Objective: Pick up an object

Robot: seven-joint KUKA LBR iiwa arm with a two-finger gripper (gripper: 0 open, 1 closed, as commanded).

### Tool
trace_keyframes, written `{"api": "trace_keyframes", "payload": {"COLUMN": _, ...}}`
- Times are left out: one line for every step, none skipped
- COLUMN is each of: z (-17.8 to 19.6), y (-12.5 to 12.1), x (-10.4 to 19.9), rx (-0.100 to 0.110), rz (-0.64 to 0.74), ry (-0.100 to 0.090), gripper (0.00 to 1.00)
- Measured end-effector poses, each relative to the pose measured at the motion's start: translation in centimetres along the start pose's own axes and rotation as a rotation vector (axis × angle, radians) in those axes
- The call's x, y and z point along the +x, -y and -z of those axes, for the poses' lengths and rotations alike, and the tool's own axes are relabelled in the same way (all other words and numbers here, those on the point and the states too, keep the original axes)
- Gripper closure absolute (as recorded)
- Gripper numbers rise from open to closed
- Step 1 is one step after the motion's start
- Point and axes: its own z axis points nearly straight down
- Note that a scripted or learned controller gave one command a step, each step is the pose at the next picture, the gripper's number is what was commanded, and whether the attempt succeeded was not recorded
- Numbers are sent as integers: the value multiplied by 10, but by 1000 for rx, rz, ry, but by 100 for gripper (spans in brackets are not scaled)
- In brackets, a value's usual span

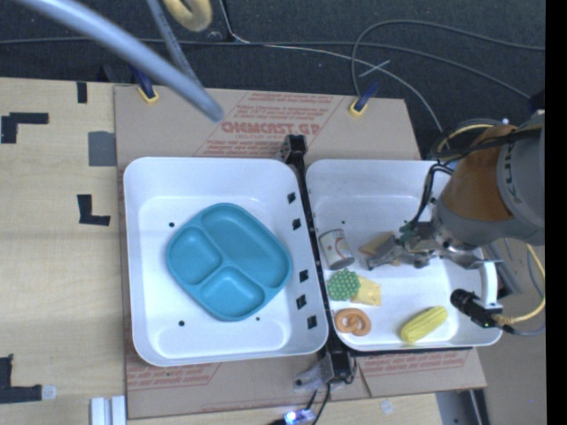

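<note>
Objects to pick: they all lie in the right bin (372,177), toward its left and near side.
Small can (335,247): on its side close to the divider between the bins.
Green bumpy piece (344,283): just nearer than the can, touching a yellow wedge (368,293) on its right.
Pretzel-like ring (353,321): orange-brown, at the near left corner of the right bin, just below the green piece.
Corn cob (423,323): yellow, lying aslant near the front wall, well apart from the ring.
Gripper (383,252): low in the middle of the right bin, pointing left toward the can, a little apart from it; whether its fingers are spread or closed I cannot tell, and nothing is seen between them.
Arm (483,189): grey with an orange band, reaching in from the right over the bin's far right corner.
Left bin (151,184): holds a blue divided tray (229,260) lying flat, turned at an angle.
Underneath: both bins sit on a brown cardboard sheet (266,122) on the bench.
</note>
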Motion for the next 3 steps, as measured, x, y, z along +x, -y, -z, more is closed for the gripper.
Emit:
{"api": "trace_keyframes", "payload": {"z": 11, "y": -1, "x": 0, "rx": -3, "rz": 0, "ry": 2, "gripper": 100}}
{"api": "trace_keyframes", "payload": {"z": 52, "y": 0, "x": 0, "rx": -1, "rz": 0, "ry": -2, "gripper": 100}}
{"api": "trace_keyframes", "payload": {"z": 113, "y": -3, "x": -6, "rx": -4, "rz": 0, "ry": 0, "gripper": 100}}
